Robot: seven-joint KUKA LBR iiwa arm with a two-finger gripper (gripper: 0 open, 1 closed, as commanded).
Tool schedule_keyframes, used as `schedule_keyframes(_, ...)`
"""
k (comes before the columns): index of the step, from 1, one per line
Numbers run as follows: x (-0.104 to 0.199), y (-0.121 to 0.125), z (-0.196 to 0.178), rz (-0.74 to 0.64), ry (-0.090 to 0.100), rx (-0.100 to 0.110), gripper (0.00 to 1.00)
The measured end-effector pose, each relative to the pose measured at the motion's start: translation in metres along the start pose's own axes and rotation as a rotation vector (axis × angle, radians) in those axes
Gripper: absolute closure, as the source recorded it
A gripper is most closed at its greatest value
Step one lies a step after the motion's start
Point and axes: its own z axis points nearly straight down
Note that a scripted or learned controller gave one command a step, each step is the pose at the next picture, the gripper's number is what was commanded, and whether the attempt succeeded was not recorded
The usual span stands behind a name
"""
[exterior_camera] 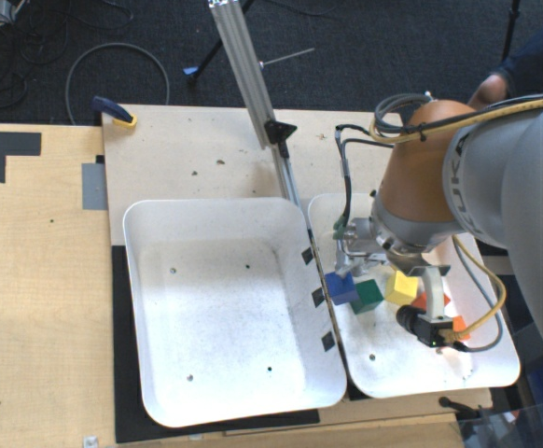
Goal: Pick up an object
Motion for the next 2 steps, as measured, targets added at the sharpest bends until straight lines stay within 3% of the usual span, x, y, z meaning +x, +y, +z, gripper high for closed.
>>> schedule_keyframes(1, -0.0528, -0.0376, -0.036, -0.01, 0.018, 0.016, 1.0)
schedule_keyframes(2, -0.0488, -0.0369, -0.0334, -0.016, 0.021, 0.019, 0.0)
